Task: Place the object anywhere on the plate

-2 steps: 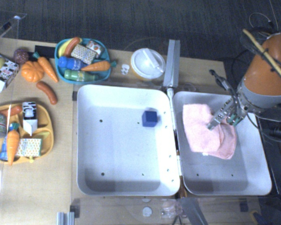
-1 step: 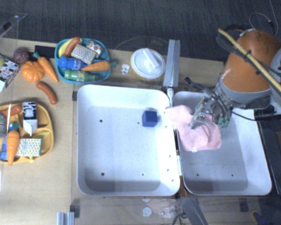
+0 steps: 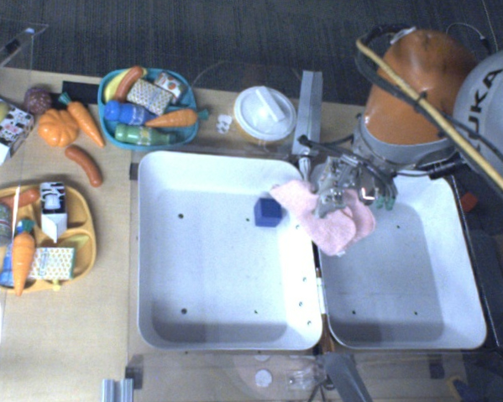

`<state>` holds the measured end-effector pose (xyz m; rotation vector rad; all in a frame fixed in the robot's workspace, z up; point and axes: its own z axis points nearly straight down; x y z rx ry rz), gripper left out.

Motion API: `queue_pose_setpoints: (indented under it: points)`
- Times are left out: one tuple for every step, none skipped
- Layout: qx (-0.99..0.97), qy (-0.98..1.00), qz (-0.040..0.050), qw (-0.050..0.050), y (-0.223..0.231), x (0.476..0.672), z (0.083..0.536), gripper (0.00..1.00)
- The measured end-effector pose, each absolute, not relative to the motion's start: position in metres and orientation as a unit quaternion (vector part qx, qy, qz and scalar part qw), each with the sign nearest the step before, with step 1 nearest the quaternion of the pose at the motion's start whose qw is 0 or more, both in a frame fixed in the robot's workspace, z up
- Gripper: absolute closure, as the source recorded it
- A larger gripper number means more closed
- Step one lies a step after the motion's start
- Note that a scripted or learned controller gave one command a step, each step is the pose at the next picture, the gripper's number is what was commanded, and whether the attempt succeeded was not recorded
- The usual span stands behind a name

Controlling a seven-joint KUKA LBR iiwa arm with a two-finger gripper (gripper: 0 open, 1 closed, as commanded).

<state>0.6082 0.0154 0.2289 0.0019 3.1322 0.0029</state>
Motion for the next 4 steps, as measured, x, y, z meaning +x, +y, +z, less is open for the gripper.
queue_pose_setpoints:
  points:
    - [-0.001,1.000,0.0014,0.004,0.067,0.615,0.238,1.00]
    - [0.000,1.000,0.0016,0.004,0.118,0.630,0.224,1.00]
    - [-0.001,1.000,0.0018,0.004,0.169,0.644,0.226,1.00]
    - [-0.001,1.000,0.0020,0.004,0.169,0.644,0.227,0.00]
